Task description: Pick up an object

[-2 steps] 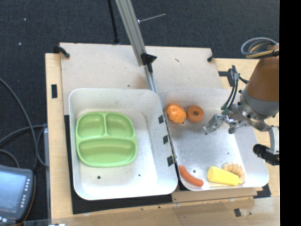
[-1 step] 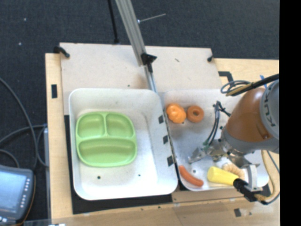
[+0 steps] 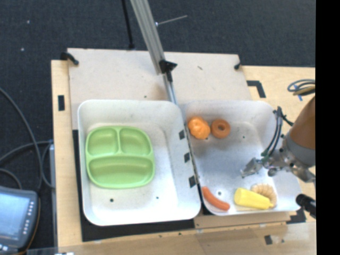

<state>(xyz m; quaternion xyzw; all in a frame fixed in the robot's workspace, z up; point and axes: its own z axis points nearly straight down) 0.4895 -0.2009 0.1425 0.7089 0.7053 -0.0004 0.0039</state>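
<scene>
The gripper point(image 3: 261, 166) hangs low over the right bin point(image 3: 234, 113), and I can't tell how it's set. Just below it sit a yellow block point(image 3: 251, 198) and a ridged beige piece point(image 3: 266, 192). The sausage point(image 3: 215, 198) lies further left; the orange point(image 3: 198, 128) and doughnut point(image 3: 220, 128) are well apart.

A pale-green three-compartment plastic plate point(image 3: 120, 157) sits in the white left bin point(image 3: 95, 206); the white right bin point(image 3: 234, 110) carries faint grey scuffs; in it, a round orange fruit point(image 3: 198, 128), a brown ring doughnut point(image 3: 220, 128), a red-orange sausage point(image 3: 215, 199), a yellow wedge-shaped block point(image 3: 252, 199) and a tan ridged pastry point(image 3: 264, 190); the tabletop point(image 3: 64, 238) is light wood-brown; the floor point(image 3: 32, 25) is dark charcoal.
</scene>
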